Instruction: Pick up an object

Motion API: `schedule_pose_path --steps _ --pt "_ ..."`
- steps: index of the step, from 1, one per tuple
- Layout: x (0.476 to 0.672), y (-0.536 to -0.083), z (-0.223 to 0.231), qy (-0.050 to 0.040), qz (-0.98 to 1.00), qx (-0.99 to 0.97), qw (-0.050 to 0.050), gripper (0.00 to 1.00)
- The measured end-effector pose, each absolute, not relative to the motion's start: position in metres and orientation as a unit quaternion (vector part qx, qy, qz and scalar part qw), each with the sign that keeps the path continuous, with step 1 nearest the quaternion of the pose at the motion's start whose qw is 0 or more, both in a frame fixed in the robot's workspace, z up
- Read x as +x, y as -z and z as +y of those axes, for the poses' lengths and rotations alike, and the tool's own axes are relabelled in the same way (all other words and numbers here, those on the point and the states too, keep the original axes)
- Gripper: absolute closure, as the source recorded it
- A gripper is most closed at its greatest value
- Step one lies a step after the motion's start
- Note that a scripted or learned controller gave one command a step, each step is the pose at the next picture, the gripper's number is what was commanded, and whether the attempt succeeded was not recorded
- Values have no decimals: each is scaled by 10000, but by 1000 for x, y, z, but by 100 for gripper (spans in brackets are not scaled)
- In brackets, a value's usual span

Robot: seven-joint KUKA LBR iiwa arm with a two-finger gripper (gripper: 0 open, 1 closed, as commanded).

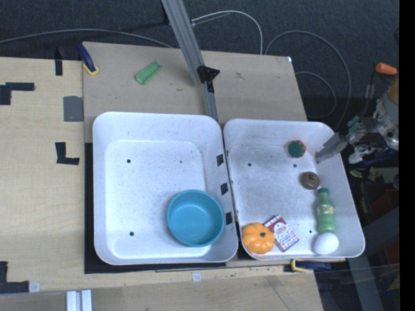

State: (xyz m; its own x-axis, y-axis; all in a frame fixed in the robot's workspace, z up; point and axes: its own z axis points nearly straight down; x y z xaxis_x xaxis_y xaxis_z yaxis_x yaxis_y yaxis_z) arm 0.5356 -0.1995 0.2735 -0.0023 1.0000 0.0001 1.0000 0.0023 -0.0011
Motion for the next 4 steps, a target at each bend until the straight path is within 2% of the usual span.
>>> schedule_pose_path --steps 1,3,4 --pt "536 -274 -200 -4 -7079 -7063 5 0" --pt "530 -144 -198 -23 -7074 -7068 38 0" --pt "529 -91 -196 0 -7081 -7061 28 0"
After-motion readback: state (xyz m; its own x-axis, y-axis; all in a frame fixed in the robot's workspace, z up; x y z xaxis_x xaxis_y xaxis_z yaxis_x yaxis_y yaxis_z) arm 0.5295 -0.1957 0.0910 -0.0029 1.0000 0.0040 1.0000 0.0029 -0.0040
